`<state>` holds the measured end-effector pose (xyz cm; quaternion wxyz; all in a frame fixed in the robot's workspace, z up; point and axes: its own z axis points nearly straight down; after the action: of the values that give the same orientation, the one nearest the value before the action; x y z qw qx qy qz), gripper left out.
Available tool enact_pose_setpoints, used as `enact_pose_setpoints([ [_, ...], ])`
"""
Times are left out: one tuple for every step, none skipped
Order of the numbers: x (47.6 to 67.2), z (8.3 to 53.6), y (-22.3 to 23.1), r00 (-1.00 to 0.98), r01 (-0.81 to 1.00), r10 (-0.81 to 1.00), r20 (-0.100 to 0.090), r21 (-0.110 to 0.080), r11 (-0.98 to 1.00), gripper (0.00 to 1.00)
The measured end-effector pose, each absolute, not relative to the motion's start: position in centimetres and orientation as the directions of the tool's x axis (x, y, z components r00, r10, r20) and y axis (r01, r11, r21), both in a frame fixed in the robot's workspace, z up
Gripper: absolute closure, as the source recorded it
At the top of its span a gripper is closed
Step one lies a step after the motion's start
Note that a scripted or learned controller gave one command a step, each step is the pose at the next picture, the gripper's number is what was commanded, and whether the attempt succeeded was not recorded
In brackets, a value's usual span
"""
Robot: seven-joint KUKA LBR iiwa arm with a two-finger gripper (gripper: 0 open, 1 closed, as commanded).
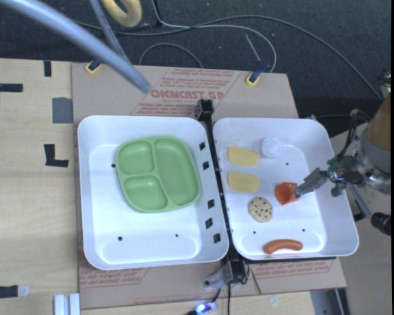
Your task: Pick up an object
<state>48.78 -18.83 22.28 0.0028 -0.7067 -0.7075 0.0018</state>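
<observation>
Red is the colour right at the fingertip: a small red toy piece [285, 193], perhaps a strawberry or pepper, lies in the right-hand white bin [315, 131], and the gripper [306, 186] reaches in from the bin's right rim with its dark finger slanting down toward it. The tip looks to be touching or just beside the red piece's right edge; whether the fingers are spread or pinched cannot be made out from this angle, and nothing shows the piece caught between them, so I would not call it held.

From the gripper, the red piece sits directly ahead along the finger's own line, slightly lower and further into the bin. It is compact, with no clear long axis, so the approach direction matters less than simply getting both fingers astride it.

Other candidates lie beyond it: a chocolate-chip cookie [260, 209] past the red piece and a little toward the near rim, two pale yellow pieces [243, 168] further still, a small white round object [270, 147] off toward the far side, and a sausage [282, 246] close to the near rim. Well beyond, a green divided plate [159, 173] rests in the other bin [92, 195].

My judgement: the red piece is the nearest target, and a short advance with a slight drop would centre it.
</observation>
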Motion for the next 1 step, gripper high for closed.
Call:
enact_pose_setpoints([
  [49.08,17.26,-19.47,-0.001,1.0,1.0,0.003,-0.011,0.001,0.0],
])
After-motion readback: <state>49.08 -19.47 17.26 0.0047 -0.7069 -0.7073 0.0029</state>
